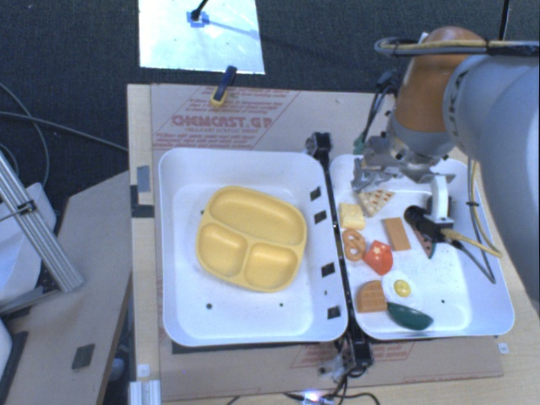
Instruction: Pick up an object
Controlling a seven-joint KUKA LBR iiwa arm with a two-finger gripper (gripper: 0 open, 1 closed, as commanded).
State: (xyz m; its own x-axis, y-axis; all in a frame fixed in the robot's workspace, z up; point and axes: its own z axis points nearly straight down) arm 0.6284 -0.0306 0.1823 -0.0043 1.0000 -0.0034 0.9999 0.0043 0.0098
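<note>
My gripper (369, 182) hangs over the back left part of the right bin (483, 309), just above a tan waffle piece (377, 201). From this slant I cannot see whether it touches the waffle. Several other toy foods lie in the same bin: a pale yellow block (352, 217), a pretzel (353, 243), an orange cracker (396, 234), a red pepper (379, 257), a fried egg (400, 288), a brown toast piece (370, 297) and a dark green piece (410, 315).
The left bin (181, 310) holds a yellow divided plate (251, 237). A black divider (331, 226) runs between the two bins. The arm's grey body covers the back right of the right bin. A shiny sheet (201, 24) lies behind the bench.
</note>
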